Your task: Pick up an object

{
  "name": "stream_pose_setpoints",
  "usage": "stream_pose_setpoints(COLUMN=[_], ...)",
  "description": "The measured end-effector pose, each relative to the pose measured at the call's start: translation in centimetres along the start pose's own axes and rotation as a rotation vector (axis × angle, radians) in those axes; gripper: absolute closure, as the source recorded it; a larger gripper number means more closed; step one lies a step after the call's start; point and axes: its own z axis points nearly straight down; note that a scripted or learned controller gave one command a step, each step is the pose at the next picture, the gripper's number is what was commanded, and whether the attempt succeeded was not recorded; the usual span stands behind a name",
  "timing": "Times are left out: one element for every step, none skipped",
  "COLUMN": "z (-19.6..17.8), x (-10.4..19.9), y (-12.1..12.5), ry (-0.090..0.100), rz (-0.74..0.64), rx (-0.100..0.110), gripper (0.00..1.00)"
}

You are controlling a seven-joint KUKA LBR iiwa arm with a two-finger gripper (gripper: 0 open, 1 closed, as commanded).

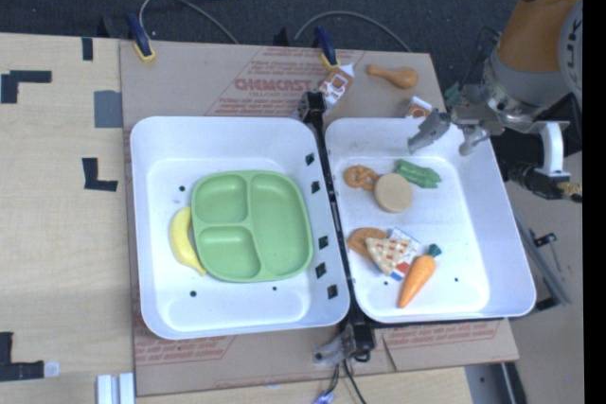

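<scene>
My claw (447, 137) hung open and held nothing, over the far right edge of the right bin (492, 232), with free room below. This bin held a pretzel (359, 176), a round cookie (394, 194), a green pepper (418, 173) and a carrot (418, 278). In the left bin (151, 203) a green plate (252, 225) lay against a banana (182, 241).

Right bin's got a pretzel (359, 176), tan disc (394, 194), green pepper (418, 173), pizza slice (389, 252) and carrot (417, 277); a banana (182, 241) sits beside the green plate (252, 225) in the left one.
</scene>
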Motion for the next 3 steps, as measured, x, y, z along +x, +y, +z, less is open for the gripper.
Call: stream_pose_setpoints(z=[15.0,15.1,14.2], x=[-2.1,2.4,2.4], y=[2.6,-2.6,-2.6], ry=[-0.002,0.0,-0.001], rz=[0.0,0.0,0.0], rx=[-0.004,-0.003,-0.004], gripper=[0.0,0.0,1.0])
